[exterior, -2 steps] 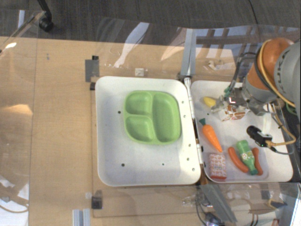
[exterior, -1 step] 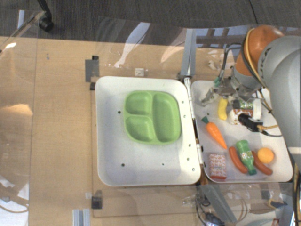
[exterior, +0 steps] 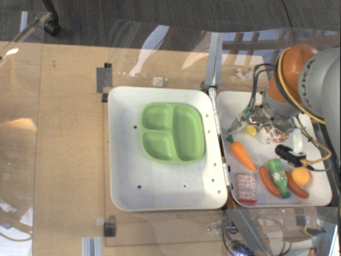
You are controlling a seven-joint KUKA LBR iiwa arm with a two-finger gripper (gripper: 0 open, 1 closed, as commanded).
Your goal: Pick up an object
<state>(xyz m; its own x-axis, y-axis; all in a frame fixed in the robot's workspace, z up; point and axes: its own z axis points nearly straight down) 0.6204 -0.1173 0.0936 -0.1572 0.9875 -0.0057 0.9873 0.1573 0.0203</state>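
Note:
My gripper hangs low over the upper left part of the right bin, with the grey arm and its orange band rising behind it at the right. Just right of the gripper lies a white item with red print. An orange carrot lies below the gripper, apart from it. Further down are a red and white packet, a red sausage, a green bottle, an orange fruit and a second sausage. I see nothing held.
The left bin holds a green divided plate. A metal rail stands where the two bins meet. Black cables from the wrist hang over the right bin's objects.

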